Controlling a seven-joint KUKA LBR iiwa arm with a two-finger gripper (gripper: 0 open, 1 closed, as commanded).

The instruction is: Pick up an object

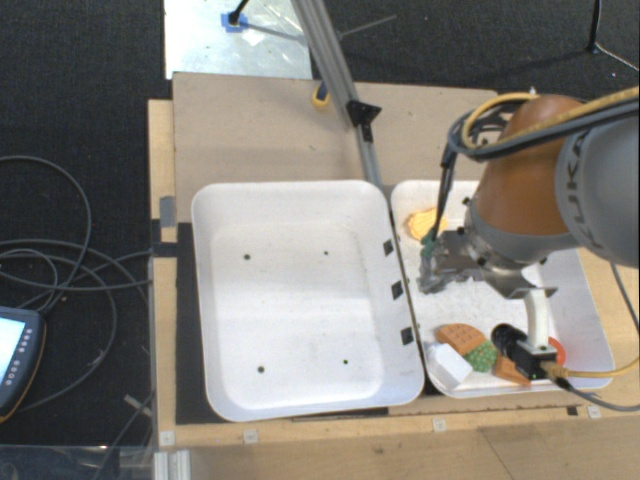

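My gripper (433, 266) hangs low over the left part of the right bin (590, 328), close to the wall shared with the left bin. A yellow object (419, 223) lies just behind it, partly hidden by the gripper. In the bin's near corner lie a brown-orange round piece (459, 336), a green object (482, 357), a white block (450, 366) and an orange piece (512, 372). A small red object (556, 350) sits a little to their right. The arm's large body covers the bin's far right part.
The left bin (230, 228) stands beside the right one, their walls touching. A grey pole (335, 63) slants down from the top to the bins' far junction. Cables and a tablet (15, 353) lie on the floor at left.
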